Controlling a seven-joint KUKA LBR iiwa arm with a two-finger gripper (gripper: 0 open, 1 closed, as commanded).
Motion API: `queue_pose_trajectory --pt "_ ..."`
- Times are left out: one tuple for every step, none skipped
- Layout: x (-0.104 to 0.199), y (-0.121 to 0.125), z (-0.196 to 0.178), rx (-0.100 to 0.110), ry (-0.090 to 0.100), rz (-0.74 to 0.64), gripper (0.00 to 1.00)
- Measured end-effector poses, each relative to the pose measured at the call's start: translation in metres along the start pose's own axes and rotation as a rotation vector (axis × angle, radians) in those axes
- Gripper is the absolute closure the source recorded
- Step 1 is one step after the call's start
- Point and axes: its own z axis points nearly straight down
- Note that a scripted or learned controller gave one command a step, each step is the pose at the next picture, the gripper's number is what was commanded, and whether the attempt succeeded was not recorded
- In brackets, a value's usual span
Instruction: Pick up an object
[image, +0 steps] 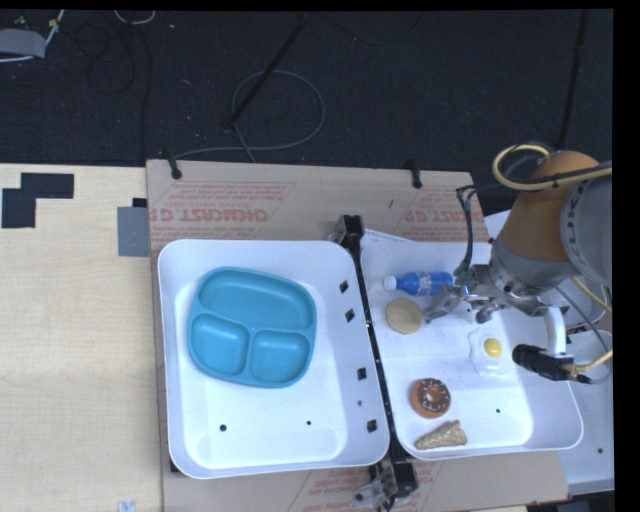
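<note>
End effector (452, 300) low over the right bin (560, 425).
I cannot tell its opening; the blue-capped bottle (420, 283) lies just at its 10 o'clock, the beige cookie (404, 318) at its 8 o'clock.

- left bin (200, 440): smooth white plastic, faint sheen
- divided plate (252, 325): glossy blue plastic
- bottle (420, 283): clear shiny plastic, blue cap
- doughnut (430, 397): glossy brown glaze
- board under the bins (280, 200): matt printed cardboard
- benchtop (70, 340): pale matt wood
</note>
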Motion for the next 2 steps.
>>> queue_pose_trajectory --pt "0.002 0.000 0.021 -0.002 -0.001 0.001 0.00" --pt "0.001 0.000 0.010 -0.003 -0.001 0.003 1.00"
